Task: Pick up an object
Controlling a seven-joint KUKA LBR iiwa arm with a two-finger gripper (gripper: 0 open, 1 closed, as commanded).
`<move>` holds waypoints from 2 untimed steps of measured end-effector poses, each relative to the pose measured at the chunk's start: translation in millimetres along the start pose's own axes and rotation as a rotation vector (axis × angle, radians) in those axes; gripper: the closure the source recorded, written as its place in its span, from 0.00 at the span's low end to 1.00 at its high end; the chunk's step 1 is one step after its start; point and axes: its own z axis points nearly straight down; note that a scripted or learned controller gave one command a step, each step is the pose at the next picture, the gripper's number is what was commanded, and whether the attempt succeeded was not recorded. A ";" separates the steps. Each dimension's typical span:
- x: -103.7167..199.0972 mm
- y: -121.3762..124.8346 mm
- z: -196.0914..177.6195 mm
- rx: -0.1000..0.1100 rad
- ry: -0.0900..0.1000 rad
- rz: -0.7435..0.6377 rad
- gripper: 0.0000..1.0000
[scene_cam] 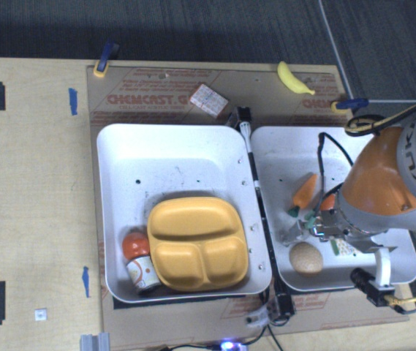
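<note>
In the right bin (281, 159) an orange carrot (306, 189) lies tilted near the middle, with a small green piece at its lower end. A tan egg-shaped object (306, 257) rests near the bin's front wall. My gripper (311, 225) hangs low between the carrot and the tan object, close above the bin floor, under the orange-banded wrist (383, 181). The wrist hides the bin's right half. In the left bin (120, 152) sits a yellow compartment tray (197, 241) with a red-topped white container (139, 260) at its left.
A yellow banana (294, 79) and a small patterned box (208, 99) lie on the cardboard behind the bins. Blue clamps (105, 55) hold the cardboard's corners. A white label (346, 248) lies under the wrist. Cables run along the bench front.
</note>
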 end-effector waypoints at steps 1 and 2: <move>-0.1 1.5 -10.2 -0.004 -0.001 0.001 1.00; 79.9 23.8 -98.8 0.003 0.000 -0.001 1.00</move>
